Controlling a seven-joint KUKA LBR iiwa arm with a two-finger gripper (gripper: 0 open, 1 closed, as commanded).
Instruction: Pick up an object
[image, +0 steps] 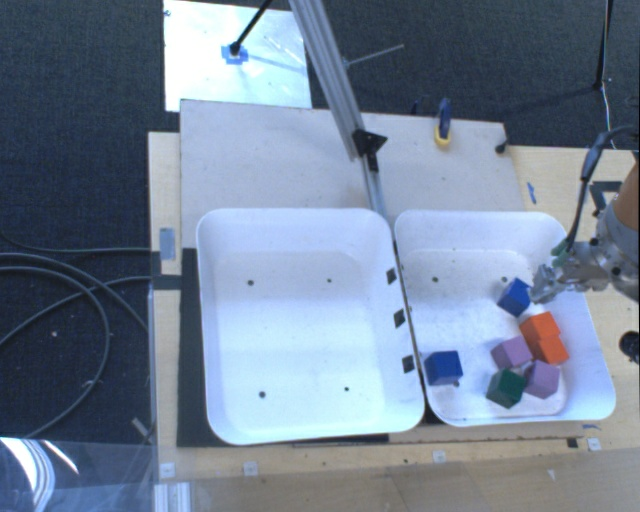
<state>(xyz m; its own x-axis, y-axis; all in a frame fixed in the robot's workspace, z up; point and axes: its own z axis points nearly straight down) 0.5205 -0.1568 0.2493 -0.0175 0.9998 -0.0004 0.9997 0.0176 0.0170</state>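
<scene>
Where arm enters right bin (600, 400), end effector (543, 287) touches blue cube (514, 297); finger spread unclear.

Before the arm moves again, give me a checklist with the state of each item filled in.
1. End effector over the right bin: ok.
2. Tip next to a target, the blue cube beside it: ok.
3. Cube actually between the fingers: cannot tell.
4. Room around that cube: not ok, the orange block sits just below it.
5. Other blue cube away from the cluster, easier fallback: ok.
</scene>
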